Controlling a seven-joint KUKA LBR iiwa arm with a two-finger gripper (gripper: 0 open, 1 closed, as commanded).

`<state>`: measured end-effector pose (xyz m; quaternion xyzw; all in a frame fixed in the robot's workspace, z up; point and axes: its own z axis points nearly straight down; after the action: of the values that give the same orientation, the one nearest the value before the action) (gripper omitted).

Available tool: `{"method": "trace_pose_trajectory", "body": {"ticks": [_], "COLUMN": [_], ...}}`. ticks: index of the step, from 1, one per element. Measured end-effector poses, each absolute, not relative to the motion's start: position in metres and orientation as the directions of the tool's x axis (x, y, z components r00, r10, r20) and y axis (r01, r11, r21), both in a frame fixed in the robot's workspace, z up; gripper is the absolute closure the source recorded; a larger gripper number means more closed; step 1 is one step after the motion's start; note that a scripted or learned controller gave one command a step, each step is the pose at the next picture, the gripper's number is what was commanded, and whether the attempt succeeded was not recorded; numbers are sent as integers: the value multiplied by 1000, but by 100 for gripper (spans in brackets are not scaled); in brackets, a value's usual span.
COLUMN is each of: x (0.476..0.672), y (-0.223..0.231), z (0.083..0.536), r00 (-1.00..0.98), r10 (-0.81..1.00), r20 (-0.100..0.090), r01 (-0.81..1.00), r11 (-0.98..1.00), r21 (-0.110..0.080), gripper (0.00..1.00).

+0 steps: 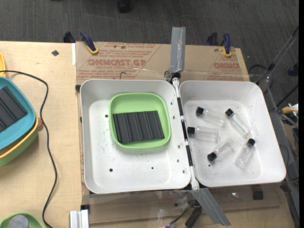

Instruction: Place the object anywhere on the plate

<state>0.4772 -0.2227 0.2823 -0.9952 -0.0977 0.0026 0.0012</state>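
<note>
Dark grey carpet (pixel 142 13) ran across the top of the view, with black chair castors (pixel 124 4) standing on it at twelve o'clock and eleven. Below it lay the pale wooden bench (pixel 42 184), a black cable (pixel 47 127) snaking down its nine o'clock side. A brown cardboard sheet (pixel 133 58) with red printing sat at the centre top, pinned by blue and yellow clamps (pixel 88 42) at eleven and one. A strip of grey tape (pixel 177 46) crossed it at twelve. Light was even and soft.
</note>
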Motion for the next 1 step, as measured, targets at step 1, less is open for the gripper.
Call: {"method": "trace_pose_trajectory", "body": {"ticks": [1], "x": [477], "y": [-222], "z": [262], "r00": [981], "r10": [196], "r20": [-6], "r01": [196], "r11": [-981], "r21": [-2], "gripper": [0]}}
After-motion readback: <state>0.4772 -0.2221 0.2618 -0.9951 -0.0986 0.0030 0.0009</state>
